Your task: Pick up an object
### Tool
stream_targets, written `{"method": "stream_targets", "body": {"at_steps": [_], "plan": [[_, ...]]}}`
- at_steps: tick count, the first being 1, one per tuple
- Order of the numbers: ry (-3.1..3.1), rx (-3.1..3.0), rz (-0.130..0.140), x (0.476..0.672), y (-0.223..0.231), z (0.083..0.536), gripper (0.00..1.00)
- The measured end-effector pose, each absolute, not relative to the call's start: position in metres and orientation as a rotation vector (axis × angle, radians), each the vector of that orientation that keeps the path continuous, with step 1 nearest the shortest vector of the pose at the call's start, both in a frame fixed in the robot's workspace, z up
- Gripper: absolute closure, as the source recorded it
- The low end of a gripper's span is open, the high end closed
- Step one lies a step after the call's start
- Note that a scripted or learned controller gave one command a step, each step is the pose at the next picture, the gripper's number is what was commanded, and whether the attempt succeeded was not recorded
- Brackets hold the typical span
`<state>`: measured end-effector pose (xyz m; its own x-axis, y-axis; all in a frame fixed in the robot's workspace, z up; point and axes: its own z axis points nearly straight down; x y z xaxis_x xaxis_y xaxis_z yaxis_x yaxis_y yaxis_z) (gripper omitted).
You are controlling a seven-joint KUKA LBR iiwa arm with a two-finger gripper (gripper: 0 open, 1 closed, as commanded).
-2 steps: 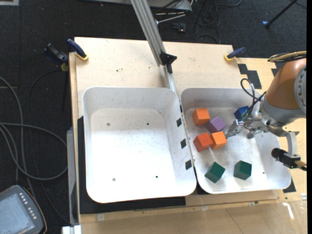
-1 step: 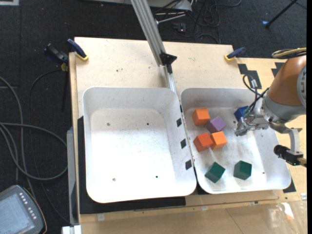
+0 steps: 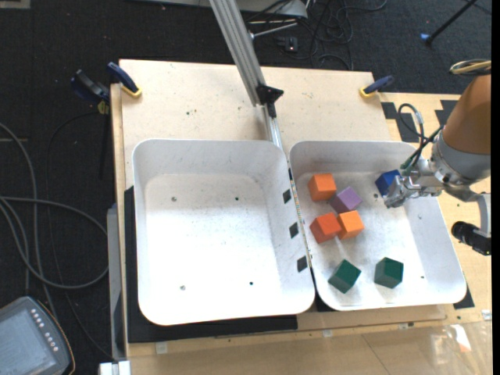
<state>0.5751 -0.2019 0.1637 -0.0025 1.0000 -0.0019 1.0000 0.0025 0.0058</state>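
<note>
The right bin (image 3: 426, 244) holds several small cubes. A blue cube (image 3: 385, 182) lies near its right wall, partly covered by my gripper (image 3: 396, 193), which sits right against it on its right side. An orange cube (image 3: 322, 186) and a purple cube (image 3: 348, 200) lie further left. Below them a red-orange cube (image 3: 326, 226) touches another orange cube (image 3: 352, 223). Two dark green cubes (image 3: 344, 276) (image 3: 388, 272) rest near the bin's front. From this angle I cannot tell whether the blue cube is gripped.
The left bin (image 3: 211, 233) stands beside the right one, sharing a raised middle rim (image 3: 293, 209). A slanted metal pole (image 3: 238, 37) runs from the top down to that rim. Clamps (image 3: 125, 80) (image 3: 376, 85) sit at the bench's back corners.
</note>
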Motion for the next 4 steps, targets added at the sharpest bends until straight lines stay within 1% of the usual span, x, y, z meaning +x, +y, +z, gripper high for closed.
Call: {"method": "stream_targets", "body": {"at_steps": [1,2,3,4], "plan": [[2.221,2.213,0.004,0.579,-0.195,0.210,1.00],[2.221,2.214,0.004,0.581,-0.195,0.240,1.00],[2.232,2.212,0.002,0.590,-0.132,0.234,1.00],[2.231,2.214,0.001,0.592,-0.083,0.226,1.00]]}}
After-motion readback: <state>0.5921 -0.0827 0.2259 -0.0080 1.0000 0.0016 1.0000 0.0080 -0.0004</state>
